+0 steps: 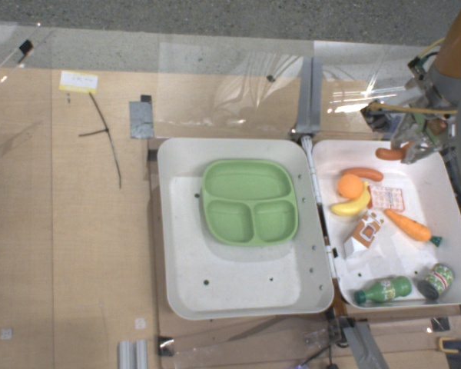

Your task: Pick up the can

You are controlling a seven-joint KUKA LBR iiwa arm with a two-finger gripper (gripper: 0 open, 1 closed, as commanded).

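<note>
Two shallow white bins sit side by side on the wooden desk (61,221). The left bin (238,294) holds a green divided plate (250,201), lying flat in its upper half, with one wide compartment at the top and two smaller ones below; nothing lies in any of them. The rest of that bin's floor is bare white.

The right bin (457,198) carries all the small things. Near its far edge lies a reddish sausage (359,174), and a second one (389,154) lies just beyond it, close under the arm. Below the first sausage sits an orange (351,186), touching a yellow banana (352,204) that curves beneath it. Just right of the banana is a white packet with red print (386,198), and below that a small brown and white carton (366,231), tilted. A carrot (412,227) lies slantwise to the right of the carton. Along the near wall a green bottle (384,290) lies on its side, and the can (438,280), green and white with a grey end, lies tipped over in the near right corner, just beside the bottle's end.

The pincer (416,149) hangs over the far right corner of the right bin, well apart from the can. Whether it is apart or together, I cannot tell.
</note>
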